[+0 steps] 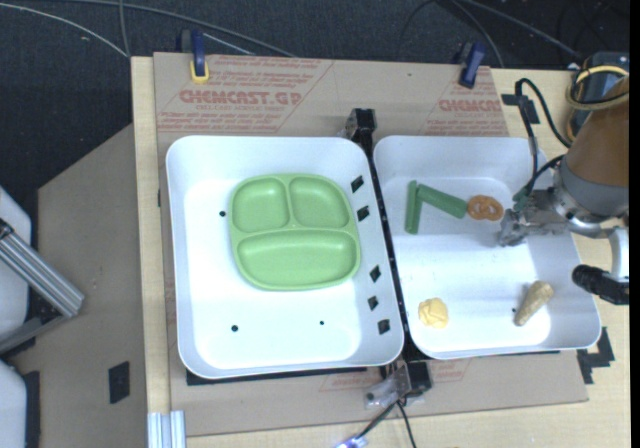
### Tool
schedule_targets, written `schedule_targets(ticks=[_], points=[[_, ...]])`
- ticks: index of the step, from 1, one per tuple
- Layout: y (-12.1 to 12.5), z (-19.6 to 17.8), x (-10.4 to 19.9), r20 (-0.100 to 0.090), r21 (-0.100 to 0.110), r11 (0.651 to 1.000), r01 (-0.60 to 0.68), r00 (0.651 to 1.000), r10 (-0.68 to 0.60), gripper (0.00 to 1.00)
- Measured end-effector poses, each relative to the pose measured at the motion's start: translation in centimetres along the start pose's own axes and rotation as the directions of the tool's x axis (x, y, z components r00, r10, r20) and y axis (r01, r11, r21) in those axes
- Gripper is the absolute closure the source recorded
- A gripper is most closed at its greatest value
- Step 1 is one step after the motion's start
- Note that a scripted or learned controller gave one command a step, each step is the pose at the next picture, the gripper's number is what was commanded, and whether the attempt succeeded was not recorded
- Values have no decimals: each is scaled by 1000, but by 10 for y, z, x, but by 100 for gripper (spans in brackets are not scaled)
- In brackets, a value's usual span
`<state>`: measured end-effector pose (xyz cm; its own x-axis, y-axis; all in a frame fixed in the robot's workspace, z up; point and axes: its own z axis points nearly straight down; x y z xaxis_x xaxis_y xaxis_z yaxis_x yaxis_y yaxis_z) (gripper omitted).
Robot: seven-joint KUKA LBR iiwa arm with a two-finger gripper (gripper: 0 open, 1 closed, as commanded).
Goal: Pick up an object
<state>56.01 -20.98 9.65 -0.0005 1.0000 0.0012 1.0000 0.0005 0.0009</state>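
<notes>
Two bins: left bin [200,316] holds green divided plate [295,232]; right bin [470,326] four small items; pincer [515,228] state unclear.

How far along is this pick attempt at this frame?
Early stage. Done so far: the arm is over the right bin, with the claw low beside the orange round piece. In hand: nothing visibly gripped. The green L-shaped piece, the yellow lump and the tan piece all lie on the bin floor. Left: grasp an object and lift it.
</notes>
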Motion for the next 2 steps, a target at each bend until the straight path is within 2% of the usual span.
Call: schedule_targets(ticks=[2], points=[[2, -117, 14, 3, -6, 1000, 2, 1000, -2, 100]])
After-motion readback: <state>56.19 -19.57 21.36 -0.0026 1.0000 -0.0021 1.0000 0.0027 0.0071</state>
